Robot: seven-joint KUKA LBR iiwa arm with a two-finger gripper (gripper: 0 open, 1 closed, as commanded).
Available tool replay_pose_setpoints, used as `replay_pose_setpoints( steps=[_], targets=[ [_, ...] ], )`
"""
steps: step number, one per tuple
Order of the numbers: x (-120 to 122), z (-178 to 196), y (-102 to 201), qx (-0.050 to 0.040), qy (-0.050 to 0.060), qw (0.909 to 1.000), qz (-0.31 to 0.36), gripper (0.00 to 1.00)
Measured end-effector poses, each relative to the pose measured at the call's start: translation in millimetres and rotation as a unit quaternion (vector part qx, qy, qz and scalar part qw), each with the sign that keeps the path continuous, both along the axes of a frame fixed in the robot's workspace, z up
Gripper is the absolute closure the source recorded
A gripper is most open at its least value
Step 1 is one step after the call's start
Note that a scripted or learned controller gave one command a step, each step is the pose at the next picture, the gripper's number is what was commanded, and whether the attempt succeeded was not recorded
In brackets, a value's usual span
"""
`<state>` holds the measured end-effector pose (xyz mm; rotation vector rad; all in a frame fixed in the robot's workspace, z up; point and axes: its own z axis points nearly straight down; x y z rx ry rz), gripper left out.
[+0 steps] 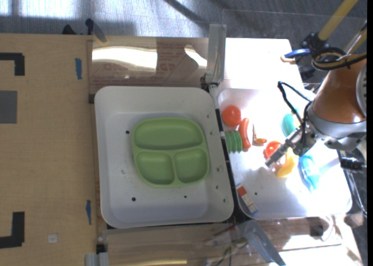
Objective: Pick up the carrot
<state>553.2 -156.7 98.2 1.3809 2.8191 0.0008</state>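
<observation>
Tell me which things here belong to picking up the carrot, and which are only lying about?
For the job:
slim orange carrot
arm's claw
right white bin

Lying about:
green divided plate
left white bin
round orange-red fruit
green ridged toy
yellow toy
blue toy

arm (338, 101) cut off at right edge, gripper (278, 157) state unclear

The green three-compartment plate (170, 151) appears to be smooth matt plastic. The shallow white left bin (111, 160) has a smooth plastic look with a slight sheen. The flat brown board (44, 142) resembles matt cardboard.
</observation>
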Motion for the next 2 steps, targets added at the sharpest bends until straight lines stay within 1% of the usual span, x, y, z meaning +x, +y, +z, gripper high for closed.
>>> replay_pose_setpoints(
  steps=[1,2],
  targets=[
    [-69,-8,19,-0.0006,-0.007,0.9935,-0.113,0.00],
    [-63,-8,48,-0.0015,-0.007,0.9935,-0.114,0.00]
  ],
)
